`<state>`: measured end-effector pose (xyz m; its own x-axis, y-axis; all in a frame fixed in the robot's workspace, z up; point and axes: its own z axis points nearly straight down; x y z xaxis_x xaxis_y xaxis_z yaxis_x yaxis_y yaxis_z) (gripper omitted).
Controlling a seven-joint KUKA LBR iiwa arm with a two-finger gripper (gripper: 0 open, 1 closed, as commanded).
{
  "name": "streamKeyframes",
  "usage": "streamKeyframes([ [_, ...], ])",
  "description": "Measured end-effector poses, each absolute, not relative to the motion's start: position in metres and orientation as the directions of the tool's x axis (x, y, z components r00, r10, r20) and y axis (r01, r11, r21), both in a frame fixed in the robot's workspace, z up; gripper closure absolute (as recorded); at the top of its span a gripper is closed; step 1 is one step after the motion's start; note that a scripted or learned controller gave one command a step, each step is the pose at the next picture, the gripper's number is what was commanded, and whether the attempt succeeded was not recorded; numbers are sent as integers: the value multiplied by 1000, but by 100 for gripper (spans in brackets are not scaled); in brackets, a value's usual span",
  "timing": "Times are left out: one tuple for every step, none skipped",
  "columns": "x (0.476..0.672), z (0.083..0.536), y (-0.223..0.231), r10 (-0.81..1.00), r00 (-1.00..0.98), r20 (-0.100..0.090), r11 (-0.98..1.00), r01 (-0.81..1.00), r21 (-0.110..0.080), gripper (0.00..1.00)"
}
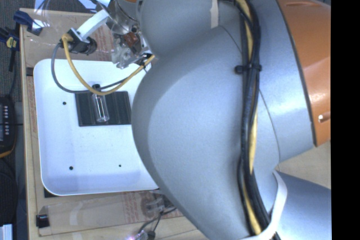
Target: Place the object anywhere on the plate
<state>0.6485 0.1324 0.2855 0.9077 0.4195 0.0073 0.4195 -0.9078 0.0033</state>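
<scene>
**Approach phase, nothing visibly gripped**

While the arm blocked most of the frame, the dark plate sat in the white bin with a clear object lying on it. Beyond, the gripper hung over the bin's far edge; its opening couldn't be told. Next move probably needs confirming placement.

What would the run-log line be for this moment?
arm: covers most of the view | pincer: over white bin's upper edge, grip unclear | dark plate: in bin, clear object lying on it
</scene>
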Motion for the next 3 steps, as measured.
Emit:
streamKeyframes([
  [649,286,133,420,908,9,-908,420,4,0],
  [613,150,145,247,969,-5,-969,247,-1,0],
  [556,92,102,207,978,-2,-978,207,-5,0],
])
